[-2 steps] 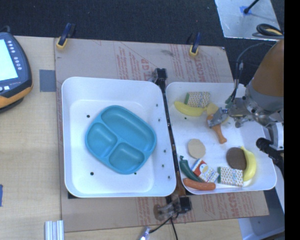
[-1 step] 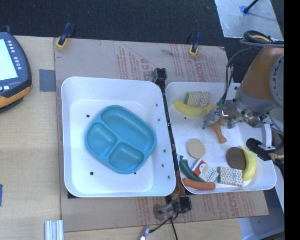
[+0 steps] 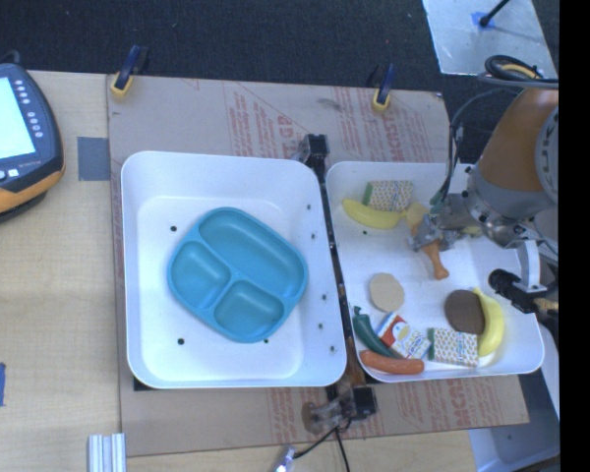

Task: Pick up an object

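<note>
Wooden bench (image 3: pixel 39 303) w/ cardboard sheet, dark floor behind. Far left: tablet-like handset (image 3: pixel 10 136). Left bin (image 3: pixel 138 264) holds blue divided plate (image 3: pixel 238 273). Right bin (image 3: pixel 531 357): toy foods incl. yellow banana (image 3: pixel 369 213), round cookie (image 3: pixel 385 291), red sausage (image 3: pixel 393 364). Pincer (image 3: pixel 435 236) low over an orange piece (image 3: pixel 435 260); whether it's open or closed can't be told.

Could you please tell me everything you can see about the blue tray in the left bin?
The blue tray is a light blue, rounded-square dish that looks like smooth plastic. Raised ridges divide it into three compartments: one large and two smaller. It lies flat, right side up, turned at an angle to the walls of the left bin, roughly in the middle of the floor. It touches only the bin floor, and the claw is over in the right bin, well away from it.
</note>
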Available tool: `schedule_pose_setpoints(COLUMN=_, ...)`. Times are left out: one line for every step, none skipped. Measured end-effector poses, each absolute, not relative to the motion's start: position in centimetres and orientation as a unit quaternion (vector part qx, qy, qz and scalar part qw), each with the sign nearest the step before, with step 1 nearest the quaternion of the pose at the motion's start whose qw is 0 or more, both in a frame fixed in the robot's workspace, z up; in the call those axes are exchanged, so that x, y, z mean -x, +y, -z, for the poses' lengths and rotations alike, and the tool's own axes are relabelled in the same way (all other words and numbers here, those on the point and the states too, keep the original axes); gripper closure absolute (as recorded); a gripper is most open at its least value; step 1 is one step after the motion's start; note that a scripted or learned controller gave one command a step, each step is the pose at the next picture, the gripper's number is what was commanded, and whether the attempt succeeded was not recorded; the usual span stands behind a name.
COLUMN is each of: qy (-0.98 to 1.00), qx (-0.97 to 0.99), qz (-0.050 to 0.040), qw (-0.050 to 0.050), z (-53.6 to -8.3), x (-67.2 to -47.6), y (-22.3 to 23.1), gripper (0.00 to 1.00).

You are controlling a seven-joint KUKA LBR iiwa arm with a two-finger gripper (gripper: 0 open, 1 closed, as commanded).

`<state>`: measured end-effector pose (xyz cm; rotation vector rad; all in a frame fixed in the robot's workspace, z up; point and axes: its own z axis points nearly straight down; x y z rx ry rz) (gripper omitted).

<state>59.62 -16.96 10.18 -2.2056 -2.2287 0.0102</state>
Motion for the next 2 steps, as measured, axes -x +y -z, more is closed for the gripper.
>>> schedule_pose_setpoints(qy=-0.709, qx=0.706, qz=0.0002, qw=0.001, z=-20.2, x=-61.9, y=-11.6, gripper=1.0)
schedule_pose_setpoints(qy=-0.709, qx=0.705, qz=-0.0016, qw=0.002, z=-22.3, x=-56.7, y=-4.7, gripper=1.0)
